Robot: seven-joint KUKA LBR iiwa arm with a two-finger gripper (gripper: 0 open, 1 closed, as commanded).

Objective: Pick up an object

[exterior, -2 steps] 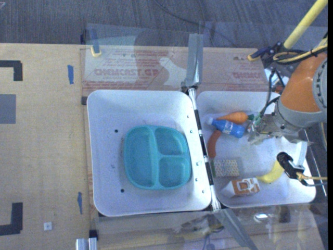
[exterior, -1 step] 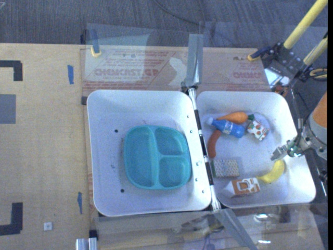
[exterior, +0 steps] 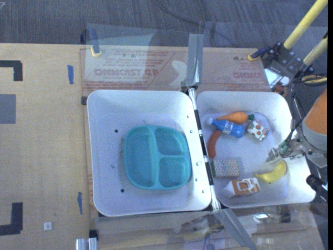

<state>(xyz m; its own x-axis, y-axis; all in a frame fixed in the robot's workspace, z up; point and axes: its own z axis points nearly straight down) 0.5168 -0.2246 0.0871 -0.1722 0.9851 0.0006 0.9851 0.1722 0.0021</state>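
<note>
camera view: hand above the banana in right bin; its state can't be told.

In the right bin lay a blue bottle, a carrot, a red sausage, a small carton, a sponge, a juice box and a banana.

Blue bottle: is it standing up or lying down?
Lying down. The blue bottle rests on its side in the right bin, white cap pointing left, beside the carrot.
</note>
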